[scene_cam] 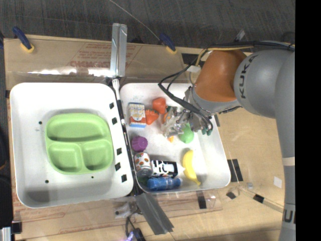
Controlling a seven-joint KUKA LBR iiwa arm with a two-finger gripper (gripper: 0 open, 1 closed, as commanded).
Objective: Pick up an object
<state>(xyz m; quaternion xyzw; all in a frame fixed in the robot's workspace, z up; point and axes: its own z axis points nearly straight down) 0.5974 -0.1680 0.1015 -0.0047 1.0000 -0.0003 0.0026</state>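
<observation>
The gripper [174, 127] is down in the right bin [215, 154] beside a green ball [187, 135] and yellow banana [189, 165]; its grip state cannot be determined.

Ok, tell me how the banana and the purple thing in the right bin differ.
The banana is yellow, long and curved; the purple thing is round and compact. The banana lies near the right bin's front right corner; the purple thing sits close to the bin's left wall. Both rest loose on the bin floor, away from the gripper.
</observation>
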